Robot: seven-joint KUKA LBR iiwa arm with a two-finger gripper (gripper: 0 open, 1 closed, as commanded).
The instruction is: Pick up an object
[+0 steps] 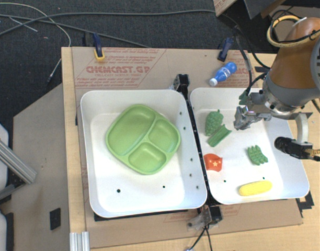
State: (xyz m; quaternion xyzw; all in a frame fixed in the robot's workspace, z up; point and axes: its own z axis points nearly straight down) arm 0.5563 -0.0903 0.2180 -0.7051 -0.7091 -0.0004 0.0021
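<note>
The hand (246,117) hangs over the right bin (285,192), can't really tell if it's clenched or not. The green broccoli toy (216,127) lies in that bin just left of it, not touching as far as I can see.

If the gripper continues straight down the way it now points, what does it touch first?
Probably the bare floor of the right bin. The gripper hangs just right of the green broccoli-like toy, apparently apart from it, though depth is unclear from this slanted view.
</note>
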